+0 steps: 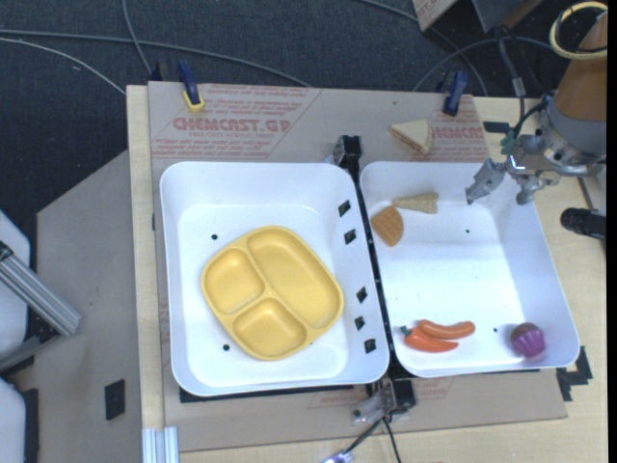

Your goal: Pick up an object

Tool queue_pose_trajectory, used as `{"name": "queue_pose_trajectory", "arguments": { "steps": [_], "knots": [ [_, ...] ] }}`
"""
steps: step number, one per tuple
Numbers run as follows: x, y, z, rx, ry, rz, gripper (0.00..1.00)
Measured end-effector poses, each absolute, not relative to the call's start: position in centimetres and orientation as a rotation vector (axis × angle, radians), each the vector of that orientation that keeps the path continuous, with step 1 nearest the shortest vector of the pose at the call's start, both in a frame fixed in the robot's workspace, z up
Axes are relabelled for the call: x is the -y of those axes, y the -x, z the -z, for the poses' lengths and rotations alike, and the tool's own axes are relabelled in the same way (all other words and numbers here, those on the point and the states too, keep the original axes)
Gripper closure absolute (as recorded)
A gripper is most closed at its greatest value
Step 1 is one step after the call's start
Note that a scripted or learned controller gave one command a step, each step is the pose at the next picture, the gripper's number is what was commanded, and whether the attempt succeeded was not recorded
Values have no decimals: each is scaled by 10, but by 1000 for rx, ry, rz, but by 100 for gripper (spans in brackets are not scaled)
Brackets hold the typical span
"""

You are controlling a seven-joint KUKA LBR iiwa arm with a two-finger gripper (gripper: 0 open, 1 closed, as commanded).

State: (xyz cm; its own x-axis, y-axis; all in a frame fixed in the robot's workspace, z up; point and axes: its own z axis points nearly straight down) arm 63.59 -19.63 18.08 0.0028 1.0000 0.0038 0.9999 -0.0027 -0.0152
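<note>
nearest the lens, along the near wall of the right bin (pixel 554 287), lie an orange-red hot dog (pixel 440 335) and, toward the near right corner, a purple round object (pixel 527 339), possibly a toy onion or plum; the two are well apart. farther back in the same bin, a round tan cookie-like piece (pixel 388 225) rests just beside the divider between the bins, and a pale wedge (pixel 415 202) lies near it toward the far wall, close to but not clearly touching it. a sandwich wedge (pixel 413 135) sits outside the bins on the brown cardboard bench top (pixel 241 114), just beyond the far rim of the right bin. the left bin (pixel 178 258) holds a yellow three-compartment tray (pixel 273 290), lying flat and turned at a slant. two blue clamps (pixel 190 87) grip the far edge of the cardboard. the grey arm with its orange band (pixel 581 95) enters from the right; its gripper (pixel 503 183) hangs over the far right corner of the right bin, its two fingers (pixel 481 183) spread apart with nothing between them, well apart from every object in the bin. black clips (pixel 348 149) join the bins along the shared edge. cables (pixel 125 8) cross the dark floor beyond the bench.
</note>
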Motion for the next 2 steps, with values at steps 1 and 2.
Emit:
{"name": "queue_pose_trajectory", "arguments": {
  "steps": [1,2],
  "knots": [
    [196,-640,-190,2222,2220,0,0],
    [192,-639,-147,2220,2216,-4,0]
  ]
}}
